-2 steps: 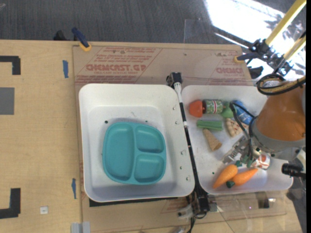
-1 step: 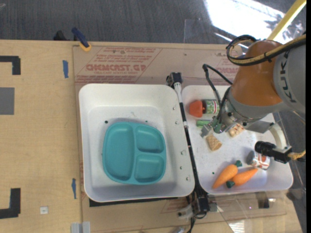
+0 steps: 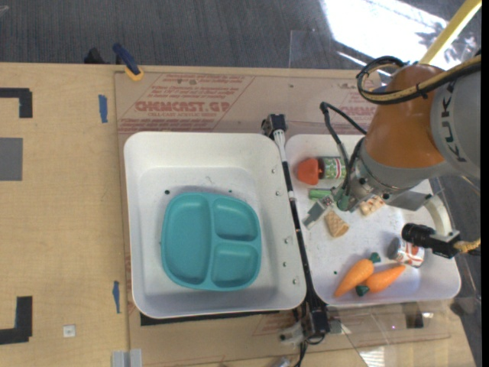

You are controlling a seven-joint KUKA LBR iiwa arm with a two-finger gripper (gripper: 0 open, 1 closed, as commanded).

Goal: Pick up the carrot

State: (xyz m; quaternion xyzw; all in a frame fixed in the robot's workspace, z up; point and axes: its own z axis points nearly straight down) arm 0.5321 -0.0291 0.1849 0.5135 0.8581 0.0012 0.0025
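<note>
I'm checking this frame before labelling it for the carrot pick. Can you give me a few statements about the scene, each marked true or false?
1. The teal divided plate lies in the left bin. True.
2. The two carrots lie in the left bin. False: they lie in the right bin, near its front edge.
3. The gripper holds a carrot. False: it is over the back part of the right bin, apart from the carrots.
4. A bottle with an orange cap lies on its side in the right bin. True.
5. The carrots lie side by side. True.
</note>
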